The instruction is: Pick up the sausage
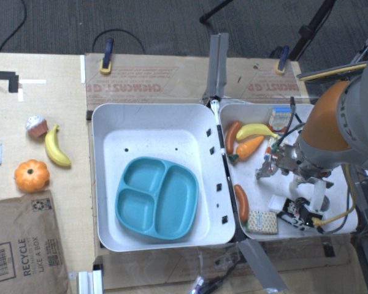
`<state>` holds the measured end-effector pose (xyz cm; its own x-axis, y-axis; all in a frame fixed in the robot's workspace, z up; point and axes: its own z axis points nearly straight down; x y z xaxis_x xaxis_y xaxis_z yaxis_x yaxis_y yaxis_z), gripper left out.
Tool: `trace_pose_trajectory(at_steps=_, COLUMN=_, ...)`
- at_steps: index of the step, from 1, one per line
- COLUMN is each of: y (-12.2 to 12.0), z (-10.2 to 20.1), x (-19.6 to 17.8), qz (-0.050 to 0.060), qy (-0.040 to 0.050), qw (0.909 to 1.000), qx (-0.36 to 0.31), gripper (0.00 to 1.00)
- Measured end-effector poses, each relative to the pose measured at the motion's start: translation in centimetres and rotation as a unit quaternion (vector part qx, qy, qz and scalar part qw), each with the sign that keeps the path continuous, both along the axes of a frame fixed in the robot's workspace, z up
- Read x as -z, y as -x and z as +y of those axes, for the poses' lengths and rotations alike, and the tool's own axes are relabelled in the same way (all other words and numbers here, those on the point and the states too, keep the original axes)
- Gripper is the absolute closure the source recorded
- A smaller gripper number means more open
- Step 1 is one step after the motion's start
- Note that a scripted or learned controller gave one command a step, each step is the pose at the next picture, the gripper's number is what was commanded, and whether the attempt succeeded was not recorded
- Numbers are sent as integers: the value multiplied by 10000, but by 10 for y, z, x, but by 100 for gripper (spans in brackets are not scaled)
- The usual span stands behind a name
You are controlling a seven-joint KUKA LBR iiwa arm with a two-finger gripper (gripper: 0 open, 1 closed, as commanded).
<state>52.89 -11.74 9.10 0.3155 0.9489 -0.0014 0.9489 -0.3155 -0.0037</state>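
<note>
I see the sausage (240,201) lying at the lower left of the right bin (349,228), beside a cracker (262,222). My tool (281,164) hangs mid-bin, apart from it.

Tight approach to the sausage (240,201)
You have open floor on its right; the bin wall (228,182) and cracker (262,222) crowd it.

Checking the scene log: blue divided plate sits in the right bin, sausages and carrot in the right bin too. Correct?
Not quite. The camera view shows the blue divided plate in the left bin, not the right one. The sausages and carrot do lie in the right bin.
</note>
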Motion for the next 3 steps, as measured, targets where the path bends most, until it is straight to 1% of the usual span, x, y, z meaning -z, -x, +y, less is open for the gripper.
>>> trace_pose_trajectory(at_steps=1, y=-52, z=21, x=0, qz=-1, qy=10, qw=9949, qx=1012, gripper=0)
trace_pose_trajectory(at_steps=2, y=-116, z=1, x=0, qz=209, qy=-16, qw=9933, qx=1141, gripper=0)
trace_pose_trajectory(at_steps=3, y=-121, z=12, x=3, qz=184, qy=46, qw=9012, qx=4331, gripper=0)
